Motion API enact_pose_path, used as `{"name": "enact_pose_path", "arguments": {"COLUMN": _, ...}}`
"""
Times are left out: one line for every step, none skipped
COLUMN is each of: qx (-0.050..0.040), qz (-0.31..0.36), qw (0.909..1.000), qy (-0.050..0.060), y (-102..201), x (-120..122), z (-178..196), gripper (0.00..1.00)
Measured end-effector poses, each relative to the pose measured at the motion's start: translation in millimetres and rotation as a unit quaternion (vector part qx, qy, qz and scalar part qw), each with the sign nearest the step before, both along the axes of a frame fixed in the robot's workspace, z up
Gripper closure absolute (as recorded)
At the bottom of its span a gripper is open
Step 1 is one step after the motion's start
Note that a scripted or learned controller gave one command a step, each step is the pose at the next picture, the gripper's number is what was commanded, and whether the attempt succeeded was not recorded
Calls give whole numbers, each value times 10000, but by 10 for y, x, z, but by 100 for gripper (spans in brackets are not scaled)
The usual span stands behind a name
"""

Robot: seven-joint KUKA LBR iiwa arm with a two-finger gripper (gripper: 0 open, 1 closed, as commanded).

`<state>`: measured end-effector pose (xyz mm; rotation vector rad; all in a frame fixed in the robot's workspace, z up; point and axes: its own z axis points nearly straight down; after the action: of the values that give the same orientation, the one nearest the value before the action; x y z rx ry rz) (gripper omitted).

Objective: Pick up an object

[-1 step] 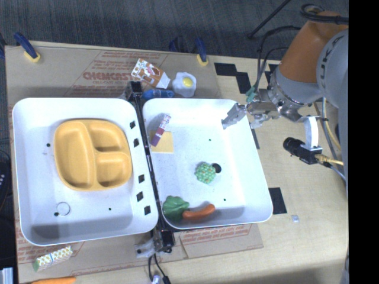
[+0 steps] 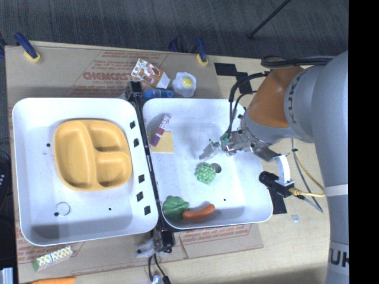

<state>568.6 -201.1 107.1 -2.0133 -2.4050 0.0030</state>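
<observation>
My gripper [image 2: 214, 151] hangs over the middle of the right bin [image 2: 251, 215], coming in from the right below the orange wrist band. A green bumpy ball [image 2: 205, 173] lies just below and slightly left of it, apart from it. A yellow square slice [image 2: 166, 142] and a purple-and-white packet [image 2: 160, 129] lie at the bin's upper left. A green leafy piece [image 2: 174, 206] and an orange sausage-shaped piece [image 2: 199, 212] rest at the front wall. I see nothing held by the gripper.
The left bin [image 2: 29, 176] holds a yellow divided tray [image 2: 93, 153]. Behind the bins lie a printed packet [image 2: 145, 71], a blue item [image 2: 157, 93] and a white-and-yellow object [image 2: 185, 83]. A wrapped candy [image 2: 53, 257] lies at the front left. Cables [image 2: 305, 185] trail off the arm.
</observation>
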Motion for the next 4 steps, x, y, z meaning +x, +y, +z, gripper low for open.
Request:
{"name": "enact_pose_path", "arguments": {"qx": 3, "qz": 433, "qw": 9991, "qy": 2, "y": 779, "x": -777, "z": -20, "gripper": 0}}
{"name": "enact_pose_path", "arguments": {"qx": -22, "qz": 996, "qw": 9950, "qy": -49, "y": 898, "x": -561, "z": -126, "gripper": 0}}
{"name": "enact_pose_path", "arguments": {"qx": -17, "qz": 1101, "qw": 9939, "qy": -52, "y": 1010, "x": -301, "z": -126, "gripper": 0}}
{"name": "enact_pose_path", "arguments": {"qx": -11, "qz": 944, "qw": 9955, "qy": -39, "y": 974, "x": -106, "z": -128, "gripper": 0}}
